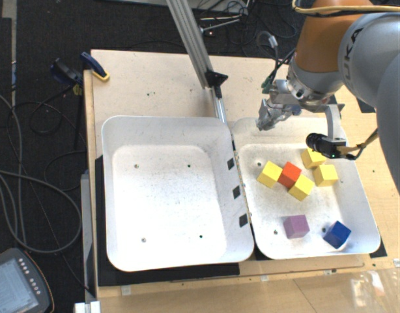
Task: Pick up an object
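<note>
The grey arm's claw hangs at upper right of the frame, above the right-hand white plastic bin's far rim; its grip state cannot be told. Small coloured cubes, including an orange wooden cube, lie in that bin. Nothing looks lifted, so the pick remains ahead.

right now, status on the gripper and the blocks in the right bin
Gripper above the right white bin's far edge, holding nothing visible. Four yellow cubes, orange cube, purple cube, blue cube lie in the bin. Path clear.
</note>
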